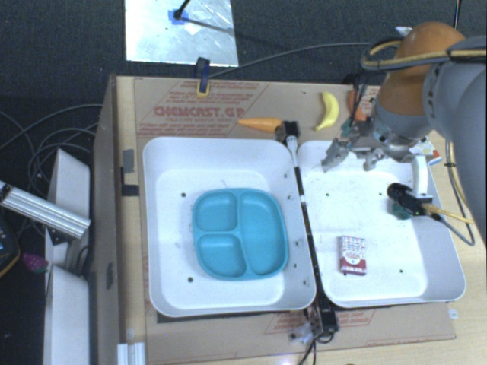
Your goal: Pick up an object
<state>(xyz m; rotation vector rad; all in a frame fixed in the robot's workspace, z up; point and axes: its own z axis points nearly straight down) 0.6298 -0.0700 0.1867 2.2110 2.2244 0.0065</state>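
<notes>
A small red and white packet (351,255) lies flat in the right bin (441,280), toward its front. My gripper (351,158) hangs over the back edge of that bin, well behind the packet and apart from it. Its two fingers (332,160) are spread open and hold nothing.
The left bin (163,204) holds a blue divided plate (239,232). On the cardboard behind the bins lie a yellow banana (329,110) and an orange carrot (260,125). A ridge (303,211) separates the two bins. The grey arm (449,82) comes in from the upper right.
</notes>
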